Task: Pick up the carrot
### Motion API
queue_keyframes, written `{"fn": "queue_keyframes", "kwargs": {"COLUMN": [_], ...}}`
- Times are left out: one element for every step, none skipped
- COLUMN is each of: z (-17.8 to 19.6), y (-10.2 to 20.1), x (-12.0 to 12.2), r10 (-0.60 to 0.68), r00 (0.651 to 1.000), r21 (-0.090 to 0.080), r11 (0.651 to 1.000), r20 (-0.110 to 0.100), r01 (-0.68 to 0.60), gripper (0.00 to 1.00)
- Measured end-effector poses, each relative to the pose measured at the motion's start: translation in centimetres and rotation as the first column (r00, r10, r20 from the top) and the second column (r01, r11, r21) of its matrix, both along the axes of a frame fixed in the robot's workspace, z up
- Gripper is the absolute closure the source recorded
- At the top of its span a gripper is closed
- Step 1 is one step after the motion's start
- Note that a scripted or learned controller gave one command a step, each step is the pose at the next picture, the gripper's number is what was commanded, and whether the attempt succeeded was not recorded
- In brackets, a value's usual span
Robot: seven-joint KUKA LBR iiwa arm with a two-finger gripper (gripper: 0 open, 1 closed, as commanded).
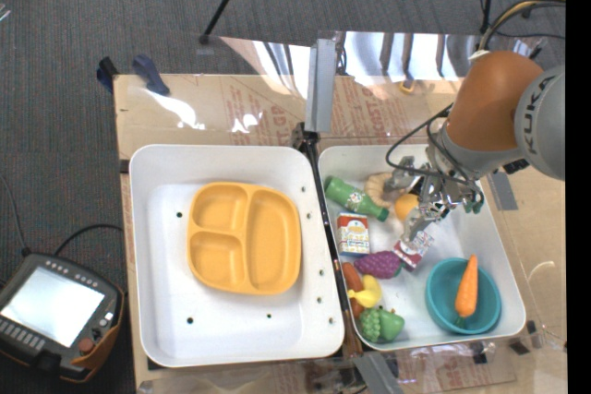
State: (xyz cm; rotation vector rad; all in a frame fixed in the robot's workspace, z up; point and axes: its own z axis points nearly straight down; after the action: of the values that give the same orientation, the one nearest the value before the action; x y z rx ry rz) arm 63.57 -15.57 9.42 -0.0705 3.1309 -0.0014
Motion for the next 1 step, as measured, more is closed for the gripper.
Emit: {"fn": "queue_keyframes", "kwargs": {"z": [1.21], "y": [0.29], "x": [0.26], "r10": [0.006], "r00": [1.0], "r21": [0.0], "r11": [1.0], "r20": [0.008], "r01": [-0.006], "gripper": [1.0]}}
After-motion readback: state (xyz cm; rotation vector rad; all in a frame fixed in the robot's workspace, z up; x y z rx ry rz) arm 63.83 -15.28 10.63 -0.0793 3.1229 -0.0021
